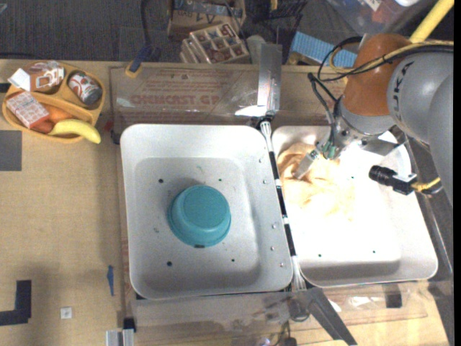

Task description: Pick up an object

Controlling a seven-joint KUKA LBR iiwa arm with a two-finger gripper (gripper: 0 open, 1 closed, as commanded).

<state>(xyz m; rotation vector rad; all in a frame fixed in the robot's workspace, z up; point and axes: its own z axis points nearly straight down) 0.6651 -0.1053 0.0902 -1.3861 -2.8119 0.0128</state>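
**Pale object [291,163] at the gripper's tip: approach step, grasp not confirmed**

Camera view: the arm [426,96] reaches in from the right and bends down over the right bin [403,269]. The gripper [312,159] sits low in that bin's upper left corner, angled down and to the left. Its tip is at or just beside the pale object, a yellowish-orange thing lying close to the bin's left wall. More pale, washed-out material lies just beside it toward the bin's middle. Glare blurs the outlines, so I cannot tell how many items there are or what they are.

I cannot tell whether the gripper is parted or closed, as its end is small and merges with the bright floor. Nothing is visibly clamped in it, so I would not call the object held.

The left bin [140,146] holds a teal bowl [200,215], turned upside down near the middle and well apart from the gripper. It looks untouched.

Judging from this, the task is at the reach-and-close step, with the lift not yet done. The next move calls for the gripper to straddle the object rather than press beside it, close firmly, then rise straight up, clear of the wall between the bins. The object looks soft or flat, and so close to the wall it could slip or be pushed aside.
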